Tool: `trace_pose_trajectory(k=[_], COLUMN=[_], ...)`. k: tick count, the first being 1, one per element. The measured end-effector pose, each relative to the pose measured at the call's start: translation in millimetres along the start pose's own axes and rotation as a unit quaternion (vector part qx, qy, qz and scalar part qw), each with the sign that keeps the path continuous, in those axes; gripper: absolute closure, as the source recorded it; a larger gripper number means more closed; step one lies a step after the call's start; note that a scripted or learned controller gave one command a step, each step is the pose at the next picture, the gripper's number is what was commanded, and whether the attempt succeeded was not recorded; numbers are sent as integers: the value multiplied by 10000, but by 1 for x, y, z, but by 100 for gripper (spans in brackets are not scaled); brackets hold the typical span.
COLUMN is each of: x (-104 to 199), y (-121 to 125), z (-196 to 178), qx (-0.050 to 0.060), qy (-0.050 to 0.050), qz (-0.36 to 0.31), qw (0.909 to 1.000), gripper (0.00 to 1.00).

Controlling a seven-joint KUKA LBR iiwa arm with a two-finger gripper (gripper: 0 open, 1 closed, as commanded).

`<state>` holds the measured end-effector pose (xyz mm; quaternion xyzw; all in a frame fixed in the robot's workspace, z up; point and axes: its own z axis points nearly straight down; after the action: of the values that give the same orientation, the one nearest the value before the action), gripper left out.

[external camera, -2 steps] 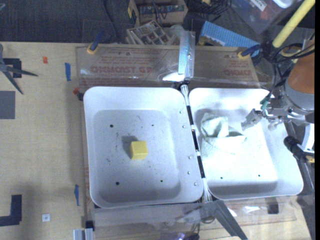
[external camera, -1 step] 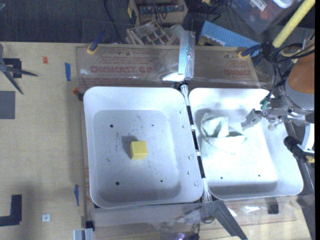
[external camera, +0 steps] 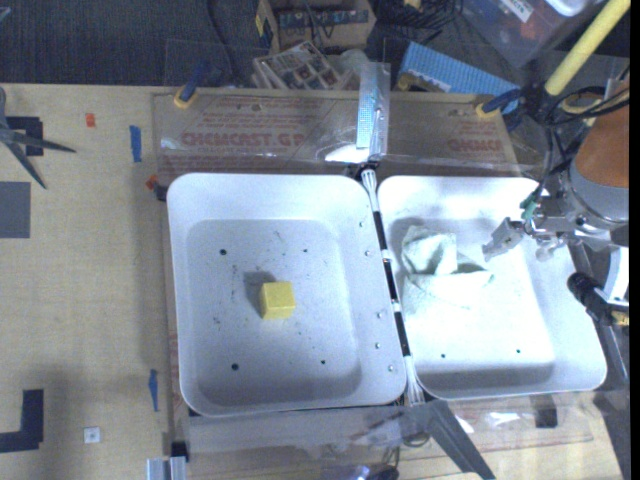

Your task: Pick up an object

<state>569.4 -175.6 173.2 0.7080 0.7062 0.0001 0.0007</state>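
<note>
A small yellow block (external camera: 278, 300) lies near the middle of the left bin (external camera: 200, 208). A crumpled white and pale green cloth-like thing (external camera: 436, 259) lies in the upper left part of the right bin (external camera: 560, 358). My gripper (external camera: 503, 236) reaches in from the right over the right bin, its tip just right of the crumpled thing and close to its edge. Nothing shows in its grasp. The grey arm with its orange band (external camera: 608, 153) stands at the right edge.
Clear plastic panels (external camera: 260, 133) stand behind both bins. A cluttered shelf and cables lie beyond them. A yellow bar (external camera: 590, 33) slants at the top right. The wooden bench (external camera: 70, 268) spreads to the left with small blue and red marks.
</note>
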Motion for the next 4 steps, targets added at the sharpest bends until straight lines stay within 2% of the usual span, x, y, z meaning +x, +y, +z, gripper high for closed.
trace_pose_trajectory(k=[4], x=[0], y=[0], z=[0], qx=[0], qy=[0], qz=[0], qw=[10000], gripper=[0])
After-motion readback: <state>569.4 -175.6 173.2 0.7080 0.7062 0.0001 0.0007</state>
